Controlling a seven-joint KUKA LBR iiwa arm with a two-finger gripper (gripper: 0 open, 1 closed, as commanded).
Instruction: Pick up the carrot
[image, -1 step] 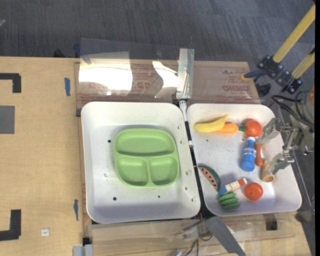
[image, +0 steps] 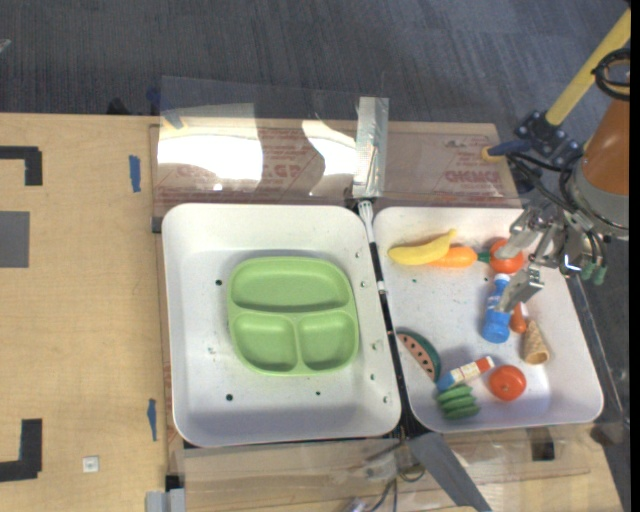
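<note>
The silver two-finger gripper (image: 522, 262) hung over the right-hand shallow white plastic bin (image: 580, 400), near its far right side, and whether it was spread or closed could not be told from the slanted overhead view. Nothing was seen held in it. Just beneath it lay a small red and orange toy (image: 507, 258) and a blue toy bottle-shaped piece (image: 497, 318), crowded close together.

The orange toy carrot (image: 460, 257) lay a little to the gripper's left, near the far wall of the same bin, its end touching a yellow toy banana (image: 422, 250). That contact looked like the chief hazard: a descent slightly off line would likely catch the banana too, or push the carrot along beneath it. The red and orange toy sat just beside the carrot's other end, so a close there might well seize the wrong thing.

Nearer the front edge rested a tan ice-cream cone toy (image: 536, 343), a red toy tomato (image: 508, 382), a watermelon slice (image: 420, 352) and a green ridged toy (image: 457, 401), well apart from the carrot. The left bin (image: 190, 300) held a green divided plate (image: 294, 312).
</note>
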